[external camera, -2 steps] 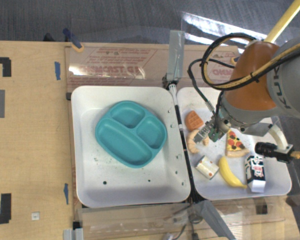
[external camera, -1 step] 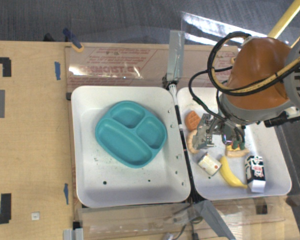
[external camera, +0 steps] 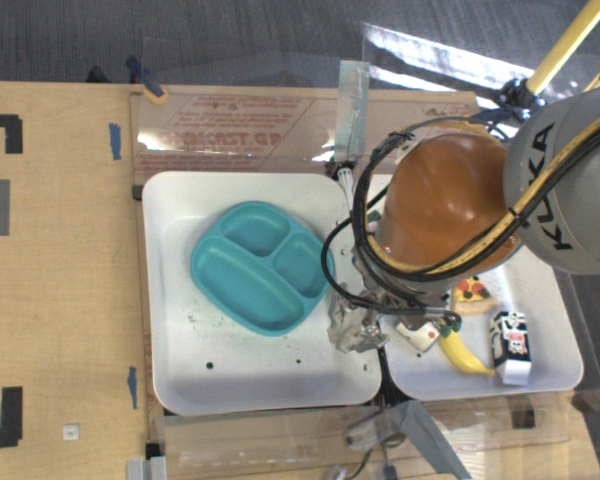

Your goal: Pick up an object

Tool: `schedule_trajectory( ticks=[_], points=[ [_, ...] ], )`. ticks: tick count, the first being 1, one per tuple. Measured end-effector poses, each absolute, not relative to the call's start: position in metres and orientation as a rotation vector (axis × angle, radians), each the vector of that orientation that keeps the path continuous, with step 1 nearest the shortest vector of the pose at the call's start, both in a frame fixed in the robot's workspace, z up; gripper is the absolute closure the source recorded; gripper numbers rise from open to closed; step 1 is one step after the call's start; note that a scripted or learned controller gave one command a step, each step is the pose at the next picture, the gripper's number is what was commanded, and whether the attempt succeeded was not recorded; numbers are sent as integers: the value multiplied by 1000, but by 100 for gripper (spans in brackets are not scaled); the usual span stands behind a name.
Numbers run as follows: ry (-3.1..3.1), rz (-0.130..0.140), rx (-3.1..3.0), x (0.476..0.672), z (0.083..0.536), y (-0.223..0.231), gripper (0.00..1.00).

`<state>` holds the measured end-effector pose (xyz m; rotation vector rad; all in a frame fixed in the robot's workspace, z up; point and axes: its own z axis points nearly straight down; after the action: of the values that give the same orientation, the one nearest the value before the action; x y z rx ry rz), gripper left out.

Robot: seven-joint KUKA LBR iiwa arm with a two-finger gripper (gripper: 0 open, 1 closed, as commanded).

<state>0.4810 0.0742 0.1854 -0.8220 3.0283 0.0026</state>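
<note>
**Pick not yet secured: gripper low at the bins' shared edge**

Two shallow white bins sit side by side on a wooden bench, with dark flooring beyond.

We take the candidates for the pick to be the loose items in the right bin (external camera: pixel 560 368). A banana (external camera: pixel 463 353) lies near that bin's front, its tip toward the gripper. Just beside it, on the gripper's side, rests a small white piece with a red mark (external camera: pixel 420 336), which we cannot identify. A black-and-white carton (external camera: pixel 511 346) stands to the banana's right, and a small red-and-yellow object (external camera: pixel 472 290) lies just behind, partly hidden by the arm. None of these is raised off the bin floor.

The gripper (external camera: pixel 355 330) hangs low over the divide between the two bins, near the front right corner of the left bin (external camera: pixel 180 368). We cannot tell whether it is spread or closed; the metal parts there are blurred and crowded by cables. We see nothing held in it.

A teal divided plate (external camera: pixel 260 266) lies flat in the left bin, just beside the gripper but apart from it.

The arm (external camera: pixel 450 213), with its orange band, covers much of the right bin's rear.

Our finding: the approach appears made, the descent largely complete. A grasp and a lift remain outstanding.
</note>
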Motion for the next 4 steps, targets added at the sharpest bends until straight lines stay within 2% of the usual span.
schedule_trajectory(
  ticks=[1,2,3,4],
  points=[
    [2712,1,-1568,500,216,113,100],
    [2542,2,-1831,491,241,176,100],
    [2053,2,-2368,479,251,207,100],
    [1557,2,-2721,479,263,227,100]
  ],
)
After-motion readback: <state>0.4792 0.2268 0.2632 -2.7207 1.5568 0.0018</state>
